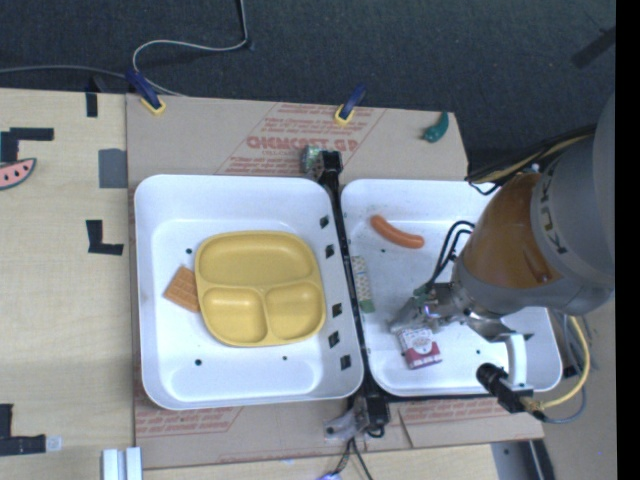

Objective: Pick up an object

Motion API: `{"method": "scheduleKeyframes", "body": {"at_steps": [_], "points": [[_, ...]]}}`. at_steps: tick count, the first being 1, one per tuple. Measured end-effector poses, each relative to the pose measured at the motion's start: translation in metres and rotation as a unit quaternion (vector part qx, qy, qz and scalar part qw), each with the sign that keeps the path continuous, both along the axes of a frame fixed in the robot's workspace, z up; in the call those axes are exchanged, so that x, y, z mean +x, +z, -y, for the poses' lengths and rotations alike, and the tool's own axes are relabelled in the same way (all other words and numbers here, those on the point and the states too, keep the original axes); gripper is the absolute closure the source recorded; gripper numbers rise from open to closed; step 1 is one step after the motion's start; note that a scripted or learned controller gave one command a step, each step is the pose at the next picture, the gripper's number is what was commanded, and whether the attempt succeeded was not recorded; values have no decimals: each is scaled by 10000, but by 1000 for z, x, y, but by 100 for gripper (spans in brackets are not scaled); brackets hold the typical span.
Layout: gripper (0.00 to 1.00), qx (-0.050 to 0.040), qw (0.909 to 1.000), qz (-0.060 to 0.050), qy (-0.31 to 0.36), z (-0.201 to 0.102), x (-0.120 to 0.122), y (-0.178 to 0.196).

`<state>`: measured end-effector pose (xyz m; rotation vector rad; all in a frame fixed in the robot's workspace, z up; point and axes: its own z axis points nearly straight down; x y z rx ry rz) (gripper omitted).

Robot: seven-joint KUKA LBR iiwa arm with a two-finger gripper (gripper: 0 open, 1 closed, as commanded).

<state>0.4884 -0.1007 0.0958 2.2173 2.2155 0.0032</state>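
One red-white packet | just below gripper | grip state unclear

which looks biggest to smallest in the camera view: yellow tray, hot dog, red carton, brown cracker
1. yellow tray
2. red carton
3. hot dog and brown cracker: look about alike, and the tray covers part of the cracker, so unranked.

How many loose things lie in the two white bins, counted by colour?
Yellow: 1, the divided plate
Orange: 2, the sausage and the cracker
Red and white: 1, the small packet
Total: 4
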Motion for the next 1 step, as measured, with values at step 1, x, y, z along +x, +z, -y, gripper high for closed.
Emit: {"method": "scheduleKeyframes", "body": {"at_steps": [1], "points": [[100,18,10000,-37,14,-42,33,97]]}}
